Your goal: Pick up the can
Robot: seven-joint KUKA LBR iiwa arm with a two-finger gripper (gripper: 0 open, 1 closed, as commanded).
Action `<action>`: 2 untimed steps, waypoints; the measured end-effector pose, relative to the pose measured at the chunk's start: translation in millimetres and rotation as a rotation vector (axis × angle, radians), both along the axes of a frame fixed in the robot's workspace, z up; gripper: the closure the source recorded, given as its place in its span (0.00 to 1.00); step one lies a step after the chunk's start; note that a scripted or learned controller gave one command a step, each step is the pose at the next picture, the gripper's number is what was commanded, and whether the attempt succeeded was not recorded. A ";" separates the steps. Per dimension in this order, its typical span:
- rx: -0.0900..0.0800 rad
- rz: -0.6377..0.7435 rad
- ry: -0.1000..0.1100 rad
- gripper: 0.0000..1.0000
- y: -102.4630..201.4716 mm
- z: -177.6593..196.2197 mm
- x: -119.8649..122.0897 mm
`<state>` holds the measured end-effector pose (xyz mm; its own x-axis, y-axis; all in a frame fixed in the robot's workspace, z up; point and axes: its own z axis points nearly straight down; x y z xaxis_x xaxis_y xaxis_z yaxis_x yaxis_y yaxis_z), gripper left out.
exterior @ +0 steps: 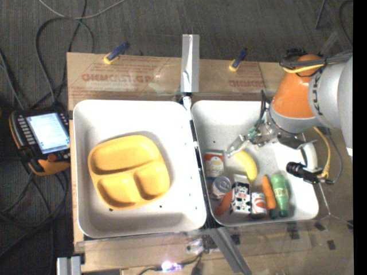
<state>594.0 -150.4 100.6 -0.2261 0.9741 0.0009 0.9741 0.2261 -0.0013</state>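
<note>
A small can [221,185] with a silver top stands near the left wall of the right bin [225,122], towards the front. My gripper [242,143] hangs over the middle of that bin, just above a yellow banana [248,165] and up and to the right of the can. Its fingers [234,149] are open with nothing between them. A clear gap separates the gripper from the can.
An orange-labelled tub [214,164] sits just behind the can. Beside the can lie a black-and-white carton [241,196], a red-and-white container [258,203], a carrot [268,192] and a green bottle [280,192]. The left bin [86,119] holds a yellow divided tray [129,169].
</note>
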 end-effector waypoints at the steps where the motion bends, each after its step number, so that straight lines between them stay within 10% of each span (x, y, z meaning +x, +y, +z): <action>1: -0.001 -0.019 -0.002 0.00 -2.7 5.7 69.7; 2: 0.000 -0.043 -0.014 0.00 -48.0 -9.8 1.0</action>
<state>595.0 -198.3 90.8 -0.1837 0.9830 -0.0018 0.9829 0.1837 0.0129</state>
